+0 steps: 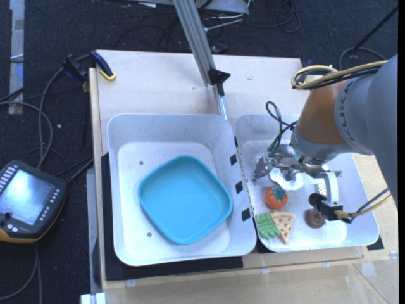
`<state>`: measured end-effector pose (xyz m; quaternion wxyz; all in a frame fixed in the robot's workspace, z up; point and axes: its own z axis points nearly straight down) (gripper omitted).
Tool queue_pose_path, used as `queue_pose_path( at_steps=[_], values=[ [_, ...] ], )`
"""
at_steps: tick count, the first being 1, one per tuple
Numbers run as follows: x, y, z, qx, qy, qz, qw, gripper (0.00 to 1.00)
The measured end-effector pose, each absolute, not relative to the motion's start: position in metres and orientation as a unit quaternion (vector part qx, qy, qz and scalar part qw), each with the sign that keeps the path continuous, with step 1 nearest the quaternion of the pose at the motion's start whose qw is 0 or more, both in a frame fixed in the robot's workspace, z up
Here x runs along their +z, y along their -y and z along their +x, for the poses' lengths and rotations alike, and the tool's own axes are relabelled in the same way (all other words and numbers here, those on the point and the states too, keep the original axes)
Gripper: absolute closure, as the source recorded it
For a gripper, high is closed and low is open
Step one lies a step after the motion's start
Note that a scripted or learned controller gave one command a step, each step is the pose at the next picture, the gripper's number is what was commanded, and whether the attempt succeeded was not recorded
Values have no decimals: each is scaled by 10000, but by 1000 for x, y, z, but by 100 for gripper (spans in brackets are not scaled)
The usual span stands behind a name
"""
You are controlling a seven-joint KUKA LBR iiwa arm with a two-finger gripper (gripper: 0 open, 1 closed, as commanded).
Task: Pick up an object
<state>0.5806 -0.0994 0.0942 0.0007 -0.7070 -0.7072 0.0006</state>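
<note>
The hand (286,177) hovers directly above the tomato (276,197) in the right bin (364,233), seemingly lining up; whether it grips anything, I cannot tell.

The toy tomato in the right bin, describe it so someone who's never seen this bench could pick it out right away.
Of the two white bins, take the right bin, the one the grey arm reaches into. Near its middle, just below the arm's hand, sits the toy tomato. It is the only round red thing with a green top; the pizza slice and green leafy toy below it are flat.
</note>
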Motion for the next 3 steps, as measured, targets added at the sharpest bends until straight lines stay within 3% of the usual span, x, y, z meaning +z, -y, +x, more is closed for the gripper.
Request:
queue_pose_path(
  at_steps=[1, 3],
  values=[
    [106, 100, 582, -6, 7071, -7071, -9, 100],
    [221, 100, 580, -15, 7073, -7070, -18, 100]
  ],
)
